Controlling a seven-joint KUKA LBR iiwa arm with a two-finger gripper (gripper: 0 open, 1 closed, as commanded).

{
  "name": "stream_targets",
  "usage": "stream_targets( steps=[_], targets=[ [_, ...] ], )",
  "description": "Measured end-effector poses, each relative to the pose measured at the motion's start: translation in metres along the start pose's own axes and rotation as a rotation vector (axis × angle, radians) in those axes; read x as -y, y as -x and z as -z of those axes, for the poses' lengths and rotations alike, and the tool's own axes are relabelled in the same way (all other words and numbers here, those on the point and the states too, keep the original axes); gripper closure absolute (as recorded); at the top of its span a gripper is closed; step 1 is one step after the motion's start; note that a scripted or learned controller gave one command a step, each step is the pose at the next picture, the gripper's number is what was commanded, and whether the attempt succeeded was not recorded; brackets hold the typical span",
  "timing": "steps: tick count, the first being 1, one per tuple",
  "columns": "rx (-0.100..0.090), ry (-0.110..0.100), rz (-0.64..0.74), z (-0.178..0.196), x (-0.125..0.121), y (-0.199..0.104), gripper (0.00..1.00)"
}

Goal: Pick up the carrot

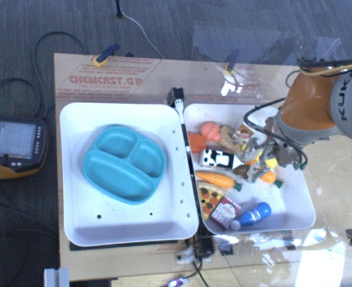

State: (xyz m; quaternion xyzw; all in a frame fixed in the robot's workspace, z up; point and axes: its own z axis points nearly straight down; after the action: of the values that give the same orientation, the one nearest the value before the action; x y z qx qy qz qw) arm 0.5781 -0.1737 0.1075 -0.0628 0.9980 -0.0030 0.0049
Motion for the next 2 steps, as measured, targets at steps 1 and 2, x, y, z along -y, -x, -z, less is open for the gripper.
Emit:
stream_targets(
  steps=[1, 2],
  targets=[
    [0.013, -0.006, 0.062, -0.0102, -0.0280, -0.0693, 1.00],
    [0.033, -0.008, 0.064, -0.0103, -0.0294, -0.0629, 0.00]
  ],
)
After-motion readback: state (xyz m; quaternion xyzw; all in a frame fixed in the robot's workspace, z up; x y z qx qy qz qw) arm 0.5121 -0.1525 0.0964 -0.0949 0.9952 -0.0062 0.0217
